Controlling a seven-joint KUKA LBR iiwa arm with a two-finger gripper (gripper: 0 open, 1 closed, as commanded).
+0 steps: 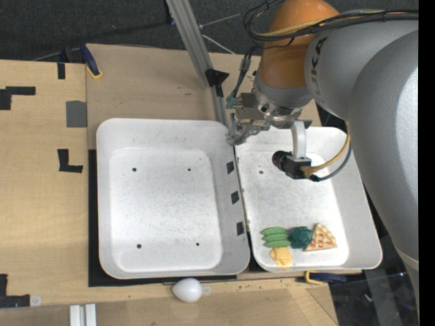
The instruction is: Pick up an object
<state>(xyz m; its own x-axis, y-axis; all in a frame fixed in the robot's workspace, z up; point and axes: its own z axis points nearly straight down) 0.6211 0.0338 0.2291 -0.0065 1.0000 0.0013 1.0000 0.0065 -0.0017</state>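
Since the gripper (238, 130) sits at the far rim where the two bins meet, with nothing visible in its grasp, you are at the approach step, with no pick begun; its tip is too cluttered with cables and brackets for you to tell whether it is open or closed. Just outward from it lies the right bin (340, 182), where the candidates are bunched in the near corner: a green pod toy (275, 234) touching a dark green piece (299, 236), a pizza-slice toy (321, 238) beside that, and a yellow piece (281, 255) in front. They are well apart from the gripper. A white egg-shaped object (187, 290) rests on the worktop (41, 202) in front of the left bin (163, 131). Your next move, I judge, calls for travelling to that near corner, descending over one item, and choosing an outer piece, since the cluster is tight.
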